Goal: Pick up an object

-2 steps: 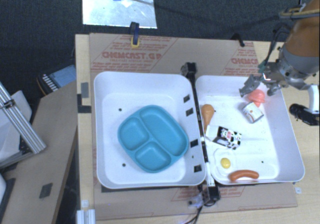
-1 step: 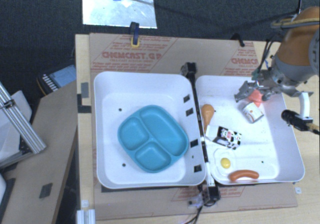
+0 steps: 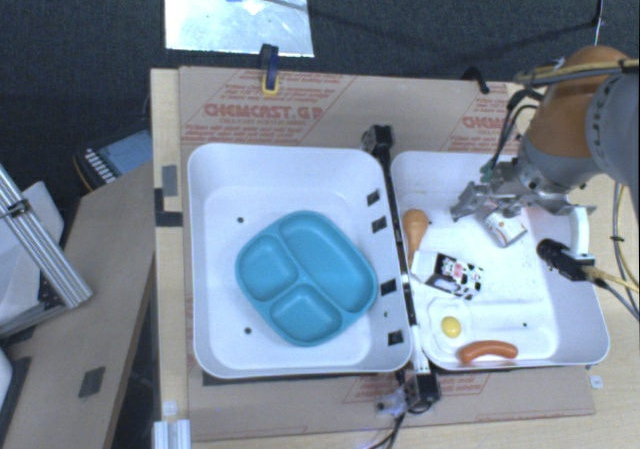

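Cow-print card (image 3: 452, 274) lies just below the hand (image 3: 490, 205).

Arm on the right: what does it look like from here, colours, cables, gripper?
The arm is grey with a rounded orange band above the wrist. Dark cables loop along its left side. The gripper is bare grey metal, angular, above the right bin.

Left bin (image 3: 215, 182): blue divided tray (image 3: 305, 277) fills centre; bare floor along rim. Right bin (image 3: 590, 337): orange pear-shaped piece (image 3: 414, 229), black-and-white card (image 3: 449, 275), fried egg (image 3: 449, 325), sausage (image 3: 487, 350) crowd left and near side; pincer (image 3: 497, 205) occupies far part; bare patch near right wall.
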Motion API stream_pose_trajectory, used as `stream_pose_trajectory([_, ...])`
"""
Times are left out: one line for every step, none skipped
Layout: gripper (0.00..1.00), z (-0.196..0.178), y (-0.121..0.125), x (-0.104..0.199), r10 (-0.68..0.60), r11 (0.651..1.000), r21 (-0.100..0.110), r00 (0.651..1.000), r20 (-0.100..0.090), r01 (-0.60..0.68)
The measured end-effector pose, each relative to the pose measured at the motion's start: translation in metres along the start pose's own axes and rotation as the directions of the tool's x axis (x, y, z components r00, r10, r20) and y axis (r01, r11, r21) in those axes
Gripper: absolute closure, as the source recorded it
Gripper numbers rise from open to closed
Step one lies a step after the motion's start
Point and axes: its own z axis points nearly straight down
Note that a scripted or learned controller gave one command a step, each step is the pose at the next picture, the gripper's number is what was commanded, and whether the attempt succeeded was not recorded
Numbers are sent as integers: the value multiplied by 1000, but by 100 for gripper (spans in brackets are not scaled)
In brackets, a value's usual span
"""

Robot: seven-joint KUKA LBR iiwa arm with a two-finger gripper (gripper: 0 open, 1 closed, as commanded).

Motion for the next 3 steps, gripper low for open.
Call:
stream_pose_trajectory([100,-15,2,-1,1,1000,-7,1000,2,-1])
stream_pose_trajectory([100,-78,0,-5,1,1000,-7,1000,2,-1])
stream_pose_trajectory([100,-133,1,-5,-2,1000,-8,1000,2,2])
